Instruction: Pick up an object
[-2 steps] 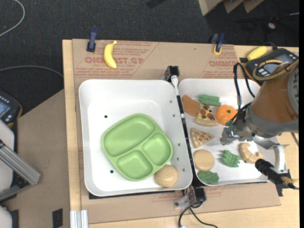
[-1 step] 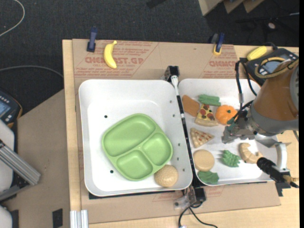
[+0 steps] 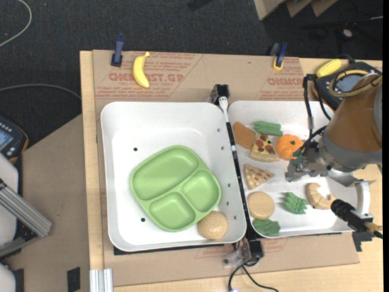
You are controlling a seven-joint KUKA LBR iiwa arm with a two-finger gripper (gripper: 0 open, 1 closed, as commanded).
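Nearest the lower edge of the frame, a round tan bread roll sits in the left bin, touching the lower right corner of a green divided plate that lies at a tilt in the middle of that bin. To the right, past the shared rim, the right bin holds a scatter of toy food: a green leafy piece at its lower edge, a round beige cookie just above it, a pizza slice above that, and a second, pepperoni-topped pizza slice higher still, lying against an orange-brown bread piece. A green bean-like piece rests near the top of this bin, and an orange fruit sits just right of the pepperoni slice. Lower right, a small green broccoli-like piece lies beside a tan croissant. The arm enters from the right of the frame, and its tool hangs low over the right bin, just below and right of the orange fruit and above the croissant; whether it is open or closed cannot be told from this angle, and nothing can be seen in its grip. On the cardboard-covered desk above the left bin lies a yellow banana.
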